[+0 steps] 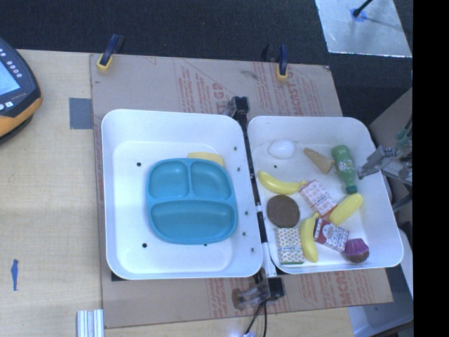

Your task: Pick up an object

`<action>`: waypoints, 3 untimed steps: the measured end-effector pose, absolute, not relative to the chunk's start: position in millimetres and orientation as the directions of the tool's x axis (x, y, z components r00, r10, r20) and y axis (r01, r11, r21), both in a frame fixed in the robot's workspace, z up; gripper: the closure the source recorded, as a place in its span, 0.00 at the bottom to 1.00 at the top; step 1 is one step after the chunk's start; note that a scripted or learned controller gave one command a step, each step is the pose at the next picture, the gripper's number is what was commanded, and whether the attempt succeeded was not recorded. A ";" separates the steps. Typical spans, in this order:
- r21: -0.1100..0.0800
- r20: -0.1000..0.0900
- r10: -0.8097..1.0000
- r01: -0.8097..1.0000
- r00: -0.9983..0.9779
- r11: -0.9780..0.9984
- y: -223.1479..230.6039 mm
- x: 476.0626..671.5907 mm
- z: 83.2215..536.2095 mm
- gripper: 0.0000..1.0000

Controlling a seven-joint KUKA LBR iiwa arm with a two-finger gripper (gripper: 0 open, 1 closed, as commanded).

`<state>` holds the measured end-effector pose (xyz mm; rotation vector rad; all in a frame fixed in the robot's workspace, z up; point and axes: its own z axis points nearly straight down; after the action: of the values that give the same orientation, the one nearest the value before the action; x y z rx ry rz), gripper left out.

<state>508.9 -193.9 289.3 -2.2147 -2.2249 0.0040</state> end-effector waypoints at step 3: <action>-0.022 0.002 1.000 1.000 -0.011 0.011 -100.6 655.4 109.0 0.00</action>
<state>655.4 -100.6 109.0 -2.1970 -2.2217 0.0221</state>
